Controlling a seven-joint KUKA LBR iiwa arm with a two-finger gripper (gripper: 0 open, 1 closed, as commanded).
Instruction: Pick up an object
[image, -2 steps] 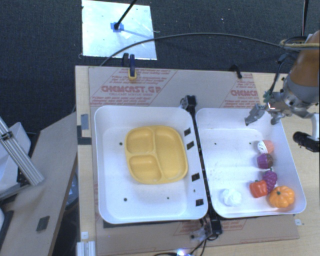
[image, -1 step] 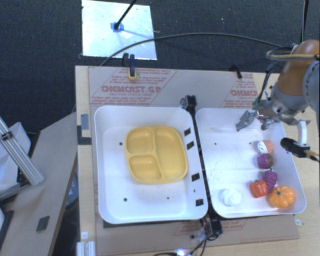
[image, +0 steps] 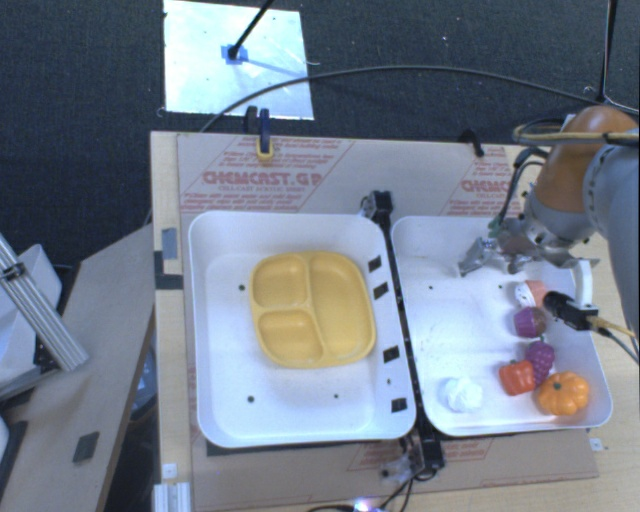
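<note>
Two shallow white bins sit side by side on the worktop (image: 300, 165). The left bin (image: 225, 400) holds one yellow divided plate (image: 310, 308) with three compartments. The right bin (image: 440, 300) holds six small objects, all toward its right and near side: one white lump (image: 462, 394), one orange-red pepper (image: 517, 377), one small orange pumpkin (image: 563, 393), one bunch of purple grapes (image: 541, 356), one dark purple round piece (image: 529, 322) and one pale pink piece (image: 532, 293). The gripper (image: 492, 253) hangs over the far part of the right bin, its fingers apart with nothing between them. Dark carpet surrounds the worktop, with one shiny square sheet (image: 235, 60) lying beyond it.
</note>
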